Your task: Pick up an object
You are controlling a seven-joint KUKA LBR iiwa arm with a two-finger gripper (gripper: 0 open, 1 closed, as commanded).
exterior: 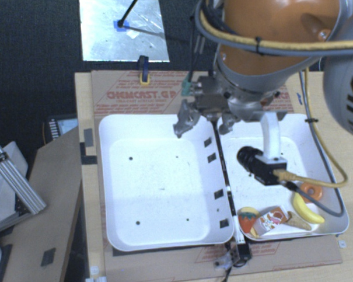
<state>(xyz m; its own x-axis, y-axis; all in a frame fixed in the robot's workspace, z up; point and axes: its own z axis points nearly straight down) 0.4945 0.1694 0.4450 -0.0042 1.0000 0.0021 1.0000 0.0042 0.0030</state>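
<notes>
Arm above the two bins, its fingers spread apart and holding nothing.

The gripper [204,123] hangs over the far end of the divider between the left bin [116,169] and the right bin [326,160], one finger on each side. The things to pick lie along the near edge of the right bin: a banana [307,212], an orange piece [311,191] just behind it, and a printed packet [263,221] beside them. A black camera block [258,165] on a white bracket, with a yellow cable [318,184], hangs above them. The bins rest on cardboard [133,94] printed "CHEMCAST". Beyond it a shiny metal sheet [122,29] lies on dark floor.
</notes>
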